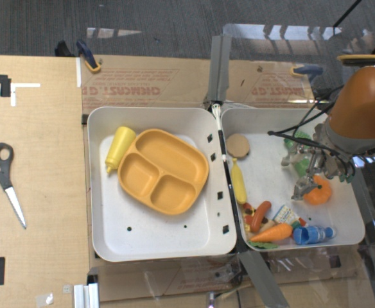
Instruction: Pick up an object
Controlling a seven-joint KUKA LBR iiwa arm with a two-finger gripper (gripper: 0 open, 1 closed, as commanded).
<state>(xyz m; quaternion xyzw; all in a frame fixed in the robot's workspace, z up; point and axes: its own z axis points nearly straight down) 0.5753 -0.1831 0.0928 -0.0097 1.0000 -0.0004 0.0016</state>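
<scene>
In the left bin (pixel 104 236) lie a yellow bottle (pixel 119 147) and a compartment tray (pixel 163 170). In the right bin (pixel 258 172), my gripper (pixel 305 186) hangs near the right wall, fingers narrow, closed on nothing I can see; the orange fruit (pixel 318 192) sits just beside them, touching on the right.

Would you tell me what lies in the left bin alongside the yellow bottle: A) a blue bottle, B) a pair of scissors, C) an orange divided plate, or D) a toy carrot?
C: the orange divided plate lies in the left bin, touching the yellow bottle.
</scene>
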